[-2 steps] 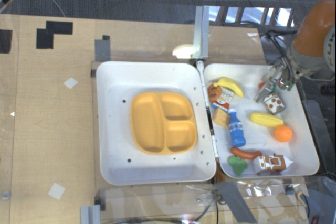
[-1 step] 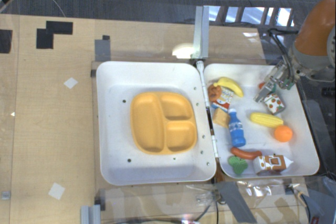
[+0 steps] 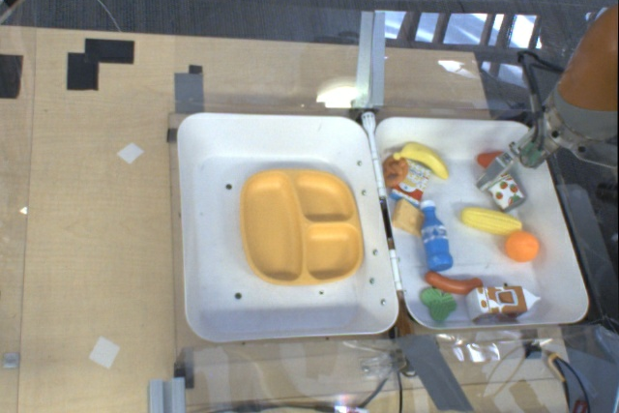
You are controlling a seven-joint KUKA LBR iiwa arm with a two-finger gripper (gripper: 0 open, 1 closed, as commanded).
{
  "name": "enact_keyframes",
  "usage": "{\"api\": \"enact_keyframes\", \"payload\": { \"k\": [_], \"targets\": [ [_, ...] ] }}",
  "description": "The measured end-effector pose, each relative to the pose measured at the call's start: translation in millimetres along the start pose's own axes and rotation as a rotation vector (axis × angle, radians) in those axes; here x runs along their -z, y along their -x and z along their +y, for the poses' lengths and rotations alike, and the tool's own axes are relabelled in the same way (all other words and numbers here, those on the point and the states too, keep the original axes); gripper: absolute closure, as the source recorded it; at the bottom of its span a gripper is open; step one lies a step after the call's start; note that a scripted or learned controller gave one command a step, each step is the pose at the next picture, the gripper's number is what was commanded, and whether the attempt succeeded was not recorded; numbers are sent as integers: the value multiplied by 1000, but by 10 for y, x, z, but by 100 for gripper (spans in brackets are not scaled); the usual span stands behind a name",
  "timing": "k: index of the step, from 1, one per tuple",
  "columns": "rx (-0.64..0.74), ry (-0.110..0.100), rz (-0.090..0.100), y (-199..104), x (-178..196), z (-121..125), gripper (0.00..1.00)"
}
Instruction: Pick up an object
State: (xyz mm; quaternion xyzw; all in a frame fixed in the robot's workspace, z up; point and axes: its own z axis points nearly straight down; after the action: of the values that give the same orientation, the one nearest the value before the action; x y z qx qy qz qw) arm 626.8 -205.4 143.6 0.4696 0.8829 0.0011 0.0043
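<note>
While the left bin (image 3: 208, 160) carried a yellow divided tray (image 3: 300, 225) at its middle, the right bin (image 3: 566, 251) was crowded with toy food. Against its left wall lay a banana (image 3: 426, 157) above a small red-and-white packet (image 3: 406, 177), then a blue bottle (image 3: 436, 240), with a sausage (image 3: 453, 282) and a green piece (image 3: 438, 305) below. Farther right sat a yellow corn cob (image 3: 491, 221), an orange (image 3: 522, 247), a small carton (image 3: 500, 302) and a spotted cube (image 3: 506, 192). Just above that cube hung the gripper (image 3: 525, 153), near the bin's upper right corner; whether its claw stood wide or narrow could not be told, and nothing showed between its tips.
</note>
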Motion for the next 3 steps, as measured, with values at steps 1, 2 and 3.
{"api": "enact_keyframes", "payload": {
  "k": [1, 2, 3],
  "targets": [
    [-373, -3, 2, -122, -296, -172, 0],
    [-178, 0, -1, 60, -556, 108, 0],
    [-118, -13, 1, 58, -548, 446, 0]
  ]
}}
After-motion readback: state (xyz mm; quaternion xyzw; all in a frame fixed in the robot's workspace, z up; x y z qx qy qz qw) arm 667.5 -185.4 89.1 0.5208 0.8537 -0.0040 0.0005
